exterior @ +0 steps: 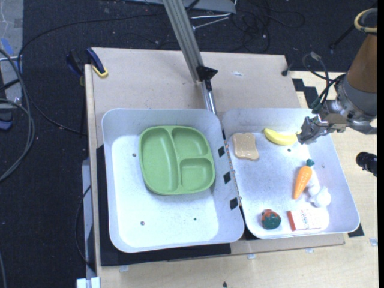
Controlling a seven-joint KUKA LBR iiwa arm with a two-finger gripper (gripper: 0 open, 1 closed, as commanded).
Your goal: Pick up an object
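Note:
The right bin (282, 176) holds a yellow banana (279, 137), a tan slice of bread (245, 146), an orange carrot (302, 180), a small white object (318, 195), a red-and-white packet (306, 219) and a round red-and-green item (270, 219). My gripper (310, 131) hangs at the bin's upper right edge, just right of the banana's tip. Nothing shows between its fingers, and their spread is too small and dark to read.
The left bin (120, 221) holds a green divided plate (178, 159). A grey metal pole (185, 32) slants down to the bins' back edge. Cables lie on the dark floor around the bench (150, 77).

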